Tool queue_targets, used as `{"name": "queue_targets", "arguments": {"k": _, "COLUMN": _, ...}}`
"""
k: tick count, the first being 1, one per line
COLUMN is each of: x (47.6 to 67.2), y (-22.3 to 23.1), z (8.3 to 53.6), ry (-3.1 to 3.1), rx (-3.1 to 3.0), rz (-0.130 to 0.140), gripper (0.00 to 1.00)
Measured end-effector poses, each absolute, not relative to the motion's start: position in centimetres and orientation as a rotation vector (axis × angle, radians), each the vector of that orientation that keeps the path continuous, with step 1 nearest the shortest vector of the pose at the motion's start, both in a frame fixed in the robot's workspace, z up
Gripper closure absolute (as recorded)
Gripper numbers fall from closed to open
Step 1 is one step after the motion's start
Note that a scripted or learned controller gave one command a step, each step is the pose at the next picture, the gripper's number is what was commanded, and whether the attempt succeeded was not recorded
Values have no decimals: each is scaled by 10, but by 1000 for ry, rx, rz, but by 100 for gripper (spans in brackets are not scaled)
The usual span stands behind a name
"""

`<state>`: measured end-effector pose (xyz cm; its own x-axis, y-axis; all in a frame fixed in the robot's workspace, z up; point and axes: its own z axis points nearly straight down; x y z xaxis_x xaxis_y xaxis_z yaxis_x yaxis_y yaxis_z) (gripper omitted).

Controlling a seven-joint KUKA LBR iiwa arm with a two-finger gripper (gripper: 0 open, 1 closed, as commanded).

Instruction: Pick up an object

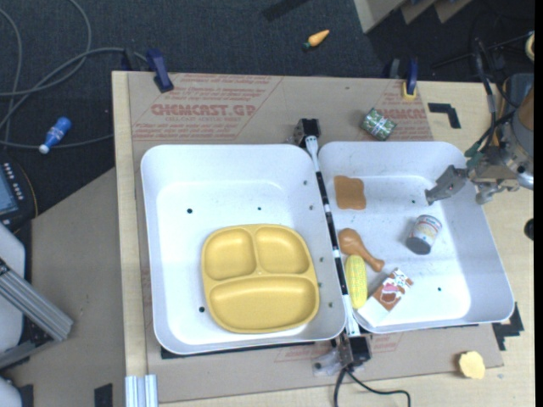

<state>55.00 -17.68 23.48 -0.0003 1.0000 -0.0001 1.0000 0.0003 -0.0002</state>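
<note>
White right bin [475, 303] has bare floor beneath the end effector [462, 186], whose finger state is unclear.

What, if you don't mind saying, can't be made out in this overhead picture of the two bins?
- Gripper, camera view: too small and blurred at the right bin's upper right to read.
- Arm: cut off by the right edge.
- Small can: label too small to read.
- Red-and-white packet: print too small to read.
- Yellow plate hides the left bin's floor beneath.

- Can [423, 233]: grey, on its side, mid right bin.
- Toast slice [349, 192]: brown, flat.
- Drumstick [358, 247], corn cob [356, 280]: beside left wall.
- Red-white packet [392, 290]: near front.
</note>
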Motion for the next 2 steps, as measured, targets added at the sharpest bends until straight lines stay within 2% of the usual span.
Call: {"name": "queue_targets", "arguments": {"k": 2, "x": 535, "y": -165, "z": 80, "ry": -2216, "rx": -2215, "rz": 5, "gripper": 0}}
